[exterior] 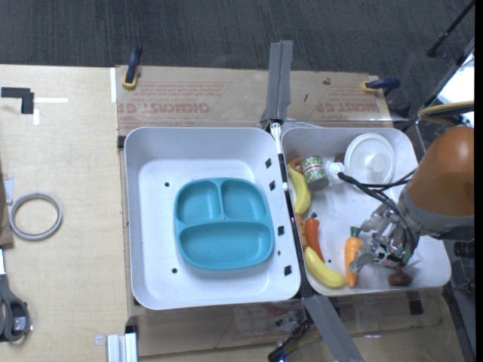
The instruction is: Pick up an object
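Note:
My gripper is low in the right bin, near its front right, below the orange-banded wrist. A small orange carrot with a green top lies right at the gripper's left tip, touching it or nearly so. To the carrot's left are a yellow banana, a red-orange chili-shaped piece and a second banana along the bin's left wall. A small dark brown object lies just right of the gripper.
A white bowl and a green-labelled bottle sit at the back of the right bin. The left bin holds a blue divided plate. A tape roll and scissors lie on the bench at far left.

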